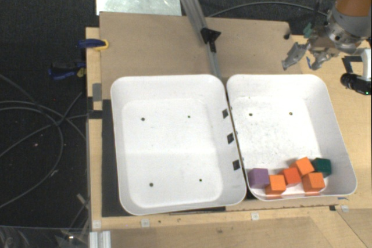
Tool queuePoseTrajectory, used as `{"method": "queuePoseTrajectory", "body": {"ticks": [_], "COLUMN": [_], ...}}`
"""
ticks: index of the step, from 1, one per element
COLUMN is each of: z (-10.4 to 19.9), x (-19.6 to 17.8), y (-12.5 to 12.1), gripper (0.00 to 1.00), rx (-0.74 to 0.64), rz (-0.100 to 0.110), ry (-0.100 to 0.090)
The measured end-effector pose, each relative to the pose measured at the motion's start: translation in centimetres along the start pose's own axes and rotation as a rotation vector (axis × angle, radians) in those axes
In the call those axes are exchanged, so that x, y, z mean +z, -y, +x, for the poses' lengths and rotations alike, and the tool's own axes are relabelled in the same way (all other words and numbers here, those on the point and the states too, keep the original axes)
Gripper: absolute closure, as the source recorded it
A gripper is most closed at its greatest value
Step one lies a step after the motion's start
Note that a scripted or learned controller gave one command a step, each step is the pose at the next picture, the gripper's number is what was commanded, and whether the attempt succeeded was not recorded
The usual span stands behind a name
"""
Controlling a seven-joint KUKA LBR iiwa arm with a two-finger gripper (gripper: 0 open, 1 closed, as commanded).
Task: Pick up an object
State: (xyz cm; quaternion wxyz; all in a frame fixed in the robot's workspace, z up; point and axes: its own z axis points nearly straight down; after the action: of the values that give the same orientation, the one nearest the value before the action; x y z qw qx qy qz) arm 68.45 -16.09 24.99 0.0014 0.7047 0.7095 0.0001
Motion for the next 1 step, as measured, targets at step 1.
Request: {"method": "queuePoseTrajectory", "body": {"ticks": [1], "z": [0.7], "x": [-8.79], "y": [0.06], "gripper": [0.0], "rx": [-0.001], "rz": [-0.01], "ry": [0.001]}}
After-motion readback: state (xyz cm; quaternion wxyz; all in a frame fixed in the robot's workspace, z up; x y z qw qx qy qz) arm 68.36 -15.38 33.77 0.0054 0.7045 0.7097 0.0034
